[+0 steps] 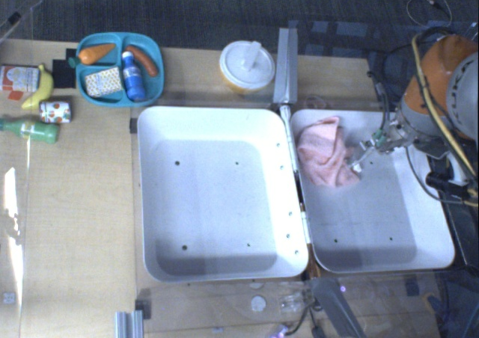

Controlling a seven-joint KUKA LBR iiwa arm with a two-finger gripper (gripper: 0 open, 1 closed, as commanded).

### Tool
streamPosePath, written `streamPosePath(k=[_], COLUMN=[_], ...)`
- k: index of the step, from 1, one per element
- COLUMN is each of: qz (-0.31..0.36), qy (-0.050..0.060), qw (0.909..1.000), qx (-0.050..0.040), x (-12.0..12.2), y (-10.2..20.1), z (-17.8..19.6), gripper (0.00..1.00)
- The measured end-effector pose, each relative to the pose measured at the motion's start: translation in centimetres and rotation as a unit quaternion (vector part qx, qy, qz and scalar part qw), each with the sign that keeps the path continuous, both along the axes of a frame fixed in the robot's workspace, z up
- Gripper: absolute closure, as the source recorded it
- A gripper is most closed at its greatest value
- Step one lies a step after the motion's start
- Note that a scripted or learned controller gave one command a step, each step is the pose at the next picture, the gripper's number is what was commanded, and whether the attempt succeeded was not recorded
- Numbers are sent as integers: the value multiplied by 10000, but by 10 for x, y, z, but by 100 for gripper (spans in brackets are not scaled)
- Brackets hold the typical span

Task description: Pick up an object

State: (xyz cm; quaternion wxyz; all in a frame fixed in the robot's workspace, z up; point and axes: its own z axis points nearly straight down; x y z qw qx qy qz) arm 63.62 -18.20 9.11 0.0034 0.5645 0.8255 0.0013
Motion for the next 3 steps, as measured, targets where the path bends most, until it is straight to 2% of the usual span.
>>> streamPosePath(k=[1,2,3], qz=[259,271,270], qy=[-21,-56,-55], qw=[9997,9996,9996], qx=[2,-7,-11], x=[-27,-24,-24], y=[51,51,51], z=[-3,8,8], gripper=[0,100,0])
